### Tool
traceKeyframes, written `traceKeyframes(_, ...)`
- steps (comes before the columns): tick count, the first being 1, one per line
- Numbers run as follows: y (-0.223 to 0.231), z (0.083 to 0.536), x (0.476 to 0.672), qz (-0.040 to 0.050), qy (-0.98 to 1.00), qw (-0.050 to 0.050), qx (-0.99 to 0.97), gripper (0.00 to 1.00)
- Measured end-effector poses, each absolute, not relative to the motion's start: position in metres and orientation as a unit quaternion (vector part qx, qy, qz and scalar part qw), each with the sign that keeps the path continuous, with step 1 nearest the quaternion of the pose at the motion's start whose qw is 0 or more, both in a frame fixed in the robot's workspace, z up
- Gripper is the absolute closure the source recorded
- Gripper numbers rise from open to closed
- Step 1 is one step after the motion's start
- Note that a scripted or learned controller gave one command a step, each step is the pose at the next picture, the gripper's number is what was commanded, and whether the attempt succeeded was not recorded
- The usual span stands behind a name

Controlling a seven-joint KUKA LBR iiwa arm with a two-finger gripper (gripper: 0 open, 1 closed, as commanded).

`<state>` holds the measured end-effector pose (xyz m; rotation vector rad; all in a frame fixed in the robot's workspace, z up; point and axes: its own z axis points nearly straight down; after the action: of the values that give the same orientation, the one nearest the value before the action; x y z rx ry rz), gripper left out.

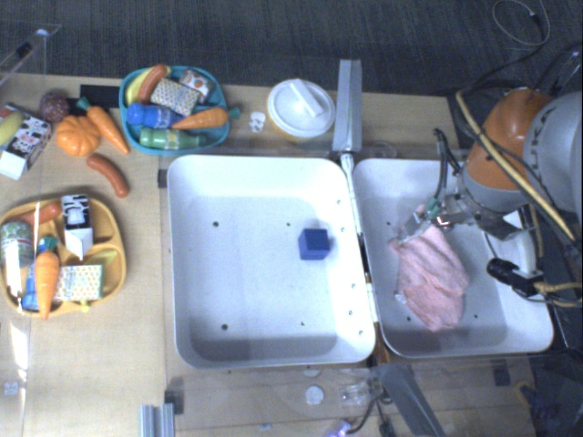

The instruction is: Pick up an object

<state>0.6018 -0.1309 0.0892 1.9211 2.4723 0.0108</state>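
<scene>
A small blue cube (pixel 314 243) lies alone in the left bin (pixel 219 335), right of its middle. In the right bin (pixel 510 330) a crumpled pink cloth (pixel 431 279) is spread from the centre toward the front. My gripper (pixel 438 215) hangs low over the cloth's far upper edge, with the grey arm and its orange band (pixel 504 144) reaching in from the right. The gripper's tip sits right at the cloth, and I cannot tell whether it touches it.
A metal divider post (pixel 346 107) stands at the back between the bins. A white lidded bowl (pixel 301 109), a blue basket of toy food (pixel 175 109) and a yellow tray (pixel 62 258) stand outside the left bin. Cables (pixel 515 280) trail over the right bin's right side.
</scene>
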Motion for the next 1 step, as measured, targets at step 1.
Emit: traceKeyframes(1, -0.1186, 0.0891, 0.5929, 0.0034, 0.732, 0.005, 0.681, 0.00)
